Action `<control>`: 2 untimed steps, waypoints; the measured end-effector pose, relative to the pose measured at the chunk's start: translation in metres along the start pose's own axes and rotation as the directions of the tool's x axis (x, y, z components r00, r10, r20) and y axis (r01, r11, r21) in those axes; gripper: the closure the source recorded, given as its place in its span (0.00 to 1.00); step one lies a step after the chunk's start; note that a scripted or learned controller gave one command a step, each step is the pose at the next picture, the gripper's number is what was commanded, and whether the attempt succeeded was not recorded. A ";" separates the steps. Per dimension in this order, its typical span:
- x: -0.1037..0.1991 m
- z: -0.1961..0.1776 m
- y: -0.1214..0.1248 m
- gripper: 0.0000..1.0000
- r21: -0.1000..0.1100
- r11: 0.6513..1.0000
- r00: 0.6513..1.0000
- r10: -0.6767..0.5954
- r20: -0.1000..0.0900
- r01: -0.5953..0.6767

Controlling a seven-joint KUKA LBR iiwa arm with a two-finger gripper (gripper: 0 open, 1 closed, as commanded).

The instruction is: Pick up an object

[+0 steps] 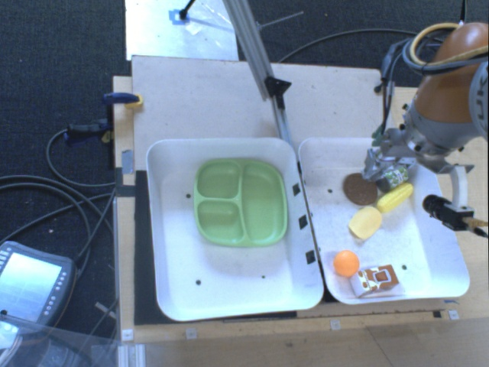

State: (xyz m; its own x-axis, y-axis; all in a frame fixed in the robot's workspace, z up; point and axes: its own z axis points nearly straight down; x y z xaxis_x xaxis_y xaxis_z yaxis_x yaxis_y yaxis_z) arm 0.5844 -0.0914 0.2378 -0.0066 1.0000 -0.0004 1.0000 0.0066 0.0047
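Two shallow white plastic bins sit side by side on the pale counter (199, 98). The left bin (172, 281) contains a light green three-compartment plastic plate (241, 202), lying flat near its centre. The right bin (443, 270) contains five loose items: a round brown disc (357, 190) toward the far left, a yellow corn-cob toy (395, 197) just right of the disc, a pale yellow rounded block (365, 222) nearer, a small orange ball (346, 263), and a brown-and-white patterned box (377, 280) at the near edge, just right of the ball. The corn-cob toy lies with its long axis running from near-left to far-right. The grey arm's gripper (384, 170) is lowered into the far part of the right bin, just above the disc and the cob's far end; a dark green-and-white object (393, 177) lies at its tip. Whether the gripper is open or closed, and whether it grips anything, cannot be told.
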 end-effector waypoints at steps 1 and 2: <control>0.059 0.005 -0.009 1.00 0.004 1.000 1.000 -0.005 -0.003 0.005; 0.115 -0.006 -0.010 1.00 0.002 1.000 1.000 -0.006 -0.003 0.006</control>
State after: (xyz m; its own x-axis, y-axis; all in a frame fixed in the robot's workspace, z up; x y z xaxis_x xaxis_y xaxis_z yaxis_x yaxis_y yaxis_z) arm 0.5734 0.0231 0.2432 -0.0129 0.9999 0.0029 0.9999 0.0129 0.0028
